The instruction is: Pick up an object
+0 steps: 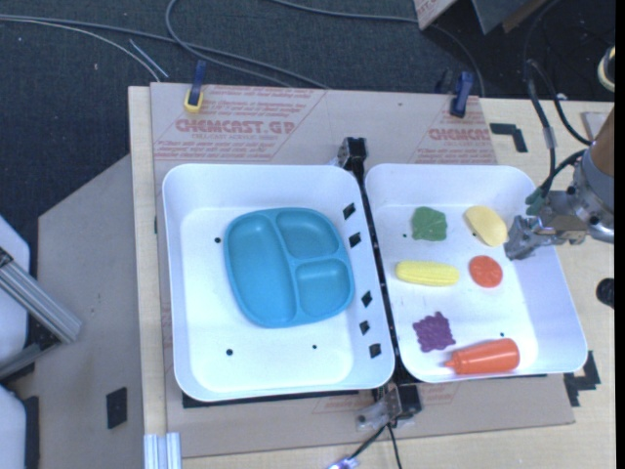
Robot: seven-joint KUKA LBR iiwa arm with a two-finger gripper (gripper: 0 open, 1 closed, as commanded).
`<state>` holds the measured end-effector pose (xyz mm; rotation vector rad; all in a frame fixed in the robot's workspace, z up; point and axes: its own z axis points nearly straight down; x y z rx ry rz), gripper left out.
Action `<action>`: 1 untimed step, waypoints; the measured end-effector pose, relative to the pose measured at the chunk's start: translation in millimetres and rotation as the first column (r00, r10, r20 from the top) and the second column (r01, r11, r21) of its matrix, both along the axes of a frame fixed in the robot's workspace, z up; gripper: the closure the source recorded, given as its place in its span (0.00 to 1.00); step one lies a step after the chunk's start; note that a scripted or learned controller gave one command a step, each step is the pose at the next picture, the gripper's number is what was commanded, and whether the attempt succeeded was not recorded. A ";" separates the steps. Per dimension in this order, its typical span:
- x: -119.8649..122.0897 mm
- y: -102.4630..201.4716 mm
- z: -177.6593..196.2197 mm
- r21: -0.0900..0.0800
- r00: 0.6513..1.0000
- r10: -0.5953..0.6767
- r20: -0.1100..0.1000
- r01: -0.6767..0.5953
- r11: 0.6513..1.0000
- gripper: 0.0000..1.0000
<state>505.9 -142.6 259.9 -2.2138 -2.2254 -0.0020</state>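
Yellow lemon (485, 225) lies just beside the gripper (522, 237), red tomato (485, 272) near.

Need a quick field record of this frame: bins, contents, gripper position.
left bin: blue divided plate
right bin: green piece, yellow lemon-like piece, corn, red round piece, purple grapes, orange carrot
gripper: above the right bin's right side, beside the yellow lemon-like piece
held: nothing visibly between fingers
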 end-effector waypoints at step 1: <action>15.0 54.2 3.8 -0.001 1.000 0.002 0.003 -0.002 1.000 1.00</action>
